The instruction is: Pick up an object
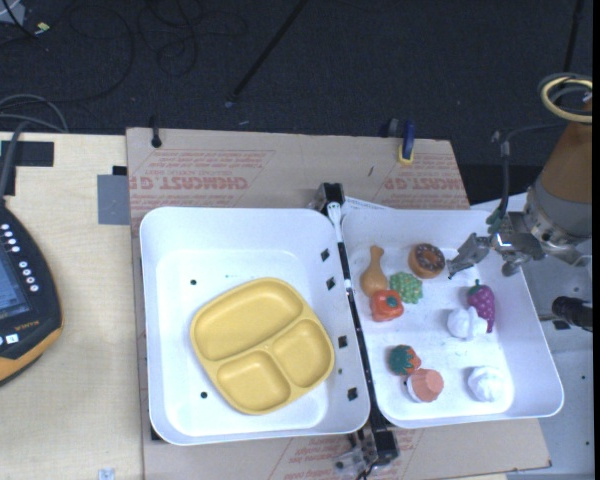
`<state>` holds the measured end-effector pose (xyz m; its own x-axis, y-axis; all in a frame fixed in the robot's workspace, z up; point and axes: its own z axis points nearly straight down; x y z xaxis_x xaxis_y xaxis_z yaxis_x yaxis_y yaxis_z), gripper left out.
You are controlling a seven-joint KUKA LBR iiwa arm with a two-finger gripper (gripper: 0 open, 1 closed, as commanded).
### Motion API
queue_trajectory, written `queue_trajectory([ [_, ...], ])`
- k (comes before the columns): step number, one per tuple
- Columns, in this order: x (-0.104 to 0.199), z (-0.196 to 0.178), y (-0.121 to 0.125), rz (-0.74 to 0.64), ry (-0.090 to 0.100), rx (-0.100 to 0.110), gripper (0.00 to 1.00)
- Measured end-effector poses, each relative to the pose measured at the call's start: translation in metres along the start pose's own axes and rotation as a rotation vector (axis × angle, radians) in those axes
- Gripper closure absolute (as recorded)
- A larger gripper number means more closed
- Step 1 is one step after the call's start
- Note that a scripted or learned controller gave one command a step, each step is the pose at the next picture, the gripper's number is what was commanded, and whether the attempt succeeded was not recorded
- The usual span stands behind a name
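The right bin [540,368] holds several toy foods. Among them are a tan drumstick [376,268], a brown round piece [427,260], a green cluster [408,288], a red-orange piece [386,306], purple grapes [482,303] and a white lump [461,323]. Nearer the front lie a red-and-green piece [403,359], a salmon disc [425,385] and another white lump [486,383]. My gripper [488,257] hangs over the bin's far right part, just above the grapes and right of the brown piece. It is open, with nothing between its fingers.
The left bin [170,268] holds a yellow divided plate [263,343]. A black rail with clips [340,298] separates the bins. A handheld control pendant [5,288] lies at the far left of the bench.
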<state>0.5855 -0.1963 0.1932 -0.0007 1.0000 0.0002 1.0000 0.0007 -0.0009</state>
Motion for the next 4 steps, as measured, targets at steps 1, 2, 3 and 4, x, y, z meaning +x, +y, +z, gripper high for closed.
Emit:
queue_trajectory([
  [1,0.069,0.111,0.048,-0.006,0.003,0.003,0.00],
  [2,0.066,0.095,0.046,-0.003,0.001,0.004,1.00],
  [3,0.186,0.000,0.022,-0.008,0.004,-0.003,1.00],
  [4,0.231,-0.140,0.010,-0.006,0.003,-0.014,1.00],
])
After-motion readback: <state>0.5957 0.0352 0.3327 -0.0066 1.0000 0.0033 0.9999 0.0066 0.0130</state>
